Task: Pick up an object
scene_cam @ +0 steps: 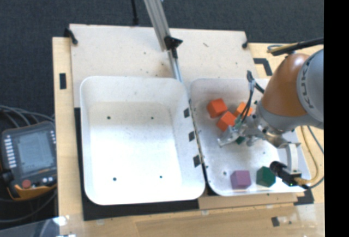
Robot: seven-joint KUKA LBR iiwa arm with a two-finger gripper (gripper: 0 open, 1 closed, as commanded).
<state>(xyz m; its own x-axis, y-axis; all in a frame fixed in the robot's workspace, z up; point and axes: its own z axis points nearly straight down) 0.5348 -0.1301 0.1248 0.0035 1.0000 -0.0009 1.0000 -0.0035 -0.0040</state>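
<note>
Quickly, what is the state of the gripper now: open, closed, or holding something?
Gripper: cannot be told; it is low in the right bin, beside an orange block.

The table point(62, 138) is a light wooden surface carrying a pale board point(120, 50). Two shallow white bins sit side by side on it, touching along their inner walls: the left bin point(92, 89) and the right bin point(204, 89). Black brackets point(71, 36) clamp the board's far corners.
</note>
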